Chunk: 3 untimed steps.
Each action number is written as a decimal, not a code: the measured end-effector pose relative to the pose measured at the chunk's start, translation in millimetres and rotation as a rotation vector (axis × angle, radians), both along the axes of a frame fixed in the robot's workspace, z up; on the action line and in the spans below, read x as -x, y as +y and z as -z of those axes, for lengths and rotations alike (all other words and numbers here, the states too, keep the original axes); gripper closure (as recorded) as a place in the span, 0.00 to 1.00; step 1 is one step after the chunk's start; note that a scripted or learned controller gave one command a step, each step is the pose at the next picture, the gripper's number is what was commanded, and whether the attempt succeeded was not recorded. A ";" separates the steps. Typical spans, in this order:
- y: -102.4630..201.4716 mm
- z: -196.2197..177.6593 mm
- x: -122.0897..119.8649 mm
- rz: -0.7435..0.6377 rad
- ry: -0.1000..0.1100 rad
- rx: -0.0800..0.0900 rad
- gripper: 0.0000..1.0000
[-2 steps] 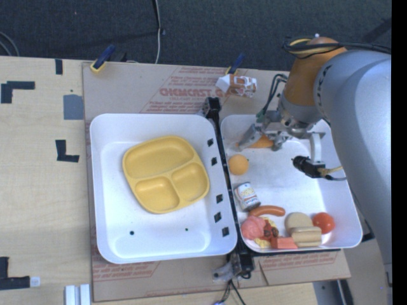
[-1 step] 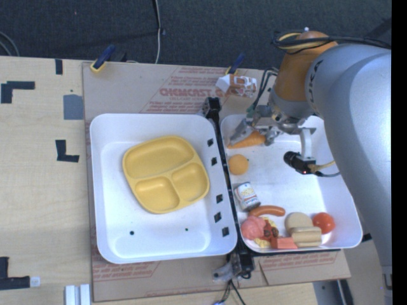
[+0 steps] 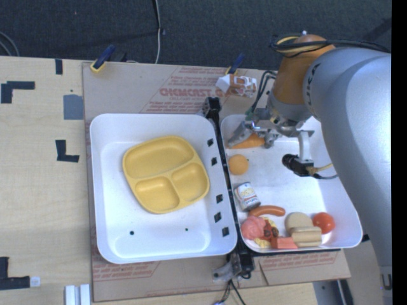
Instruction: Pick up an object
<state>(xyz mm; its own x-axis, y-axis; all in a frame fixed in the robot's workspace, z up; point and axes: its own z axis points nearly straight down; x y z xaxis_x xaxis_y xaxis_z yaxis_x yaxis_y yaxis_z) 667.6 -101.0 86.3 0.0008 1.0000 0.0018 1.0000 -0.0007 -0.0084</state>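
Camera view: your gripper [image 3: 253,132] sits low at the right bin's [image 3: 340,199] far left corner, fingers closed on an orange carrot-like piece [image 3: 250,142]. Just beside: one orange ball [image 3: 238,164], one small can [image 3: 246,196]. One yellow divided tray [image 3: 166,173] occupies the left bin [image 3: 102,189].

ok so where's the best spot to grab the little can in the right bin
Probably across the can's round sides at mid-length, coming straight down from above. It seems to lie on its side, tilted, in open bin floor, with the orange ball above it and the sausage below, both apart from it.
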 end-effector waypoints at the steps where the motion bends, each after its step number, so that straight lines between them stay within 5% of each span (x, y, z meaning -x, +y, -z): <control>1: -5.2 0.2 -0.1 -0.001 0.002 -0.006 0.00; 3: -14.5 0.1 -0.1 -0.002 0.002 -0.007 0.00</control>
